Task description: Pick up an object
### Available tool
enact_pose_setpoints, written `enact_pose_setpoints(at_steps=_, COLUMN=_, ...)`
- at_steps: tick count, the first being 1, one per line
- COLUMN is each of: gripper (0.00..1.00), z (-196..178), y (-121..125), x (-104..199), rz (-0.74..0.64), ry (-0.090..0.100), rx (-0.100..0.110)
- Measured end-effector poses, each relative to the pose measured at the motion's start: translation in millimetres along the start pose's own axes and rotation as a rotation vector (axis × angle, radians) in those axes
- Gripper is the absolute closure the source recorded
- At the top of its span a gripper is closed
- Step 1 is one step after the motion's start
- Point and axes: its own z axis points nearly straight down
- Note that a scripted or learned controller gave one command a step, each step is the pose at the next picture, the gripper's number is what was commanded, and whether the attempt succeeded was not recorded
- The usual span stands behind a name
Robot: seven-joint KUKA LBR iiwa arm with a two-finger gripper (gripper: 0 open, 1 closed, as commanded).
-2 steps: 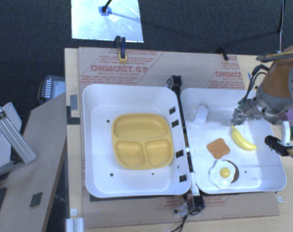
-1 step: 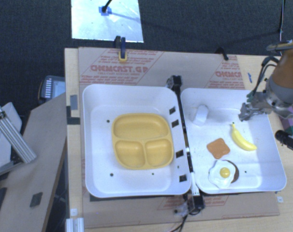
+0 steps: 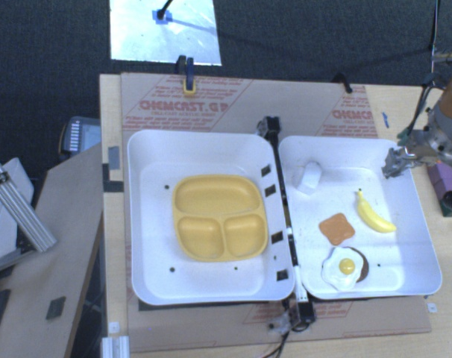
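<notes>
We see the fingers [image 3: 394,162] at the right rim of the right bin [image 3: 405,192], near its top corner. They look small and grey, and we cannot tell if they are open or closed. Nothing shows between them. Behind them the arm [image 3: 446,129] comes in from the right side, grey with some orange on it.

We use the right bin as our landmark. Inside it, just below and a little left of the fingers, lies a yellow banana [image 3: 374,212], apart from them. Left of the banana, near the middle of the bin, lies a brown slice of toast [image 3: 336,229]. Below the toast, near the bottom wall of the bin, sits a fried egg [image 3: 342,268], white with a yellow middle, on something dark. Near the top left of the bin we see a small white thing [image 3: 309,176] that is hard to make out against the white floor.

Just to the left of the right bin is the left bin [image 3: 148,222], touching it side by side. In it rests a yellow plate [image 3: 218,216] with three parts. Both bins sit on brown cardboard [image 3: 211,103] with red letters, and that lies on the tabletop [image 3: 77,222].
</notes>
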Motion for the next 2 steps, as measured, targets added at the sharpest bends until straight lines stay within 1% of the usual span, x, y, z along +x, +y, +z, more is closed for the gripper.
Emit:
enact_pose_setpoints(at_steps=1, gripper=1.00, z=-55, y=2, x=-1, rz=-0.004, ry=0.000, rx=-0.002)
enact_pose_setpoints(at_steps=2, gripper=1.00, z=-43, y=1, x=51, rz=-0.007, ry=0.004, rx=0.006)
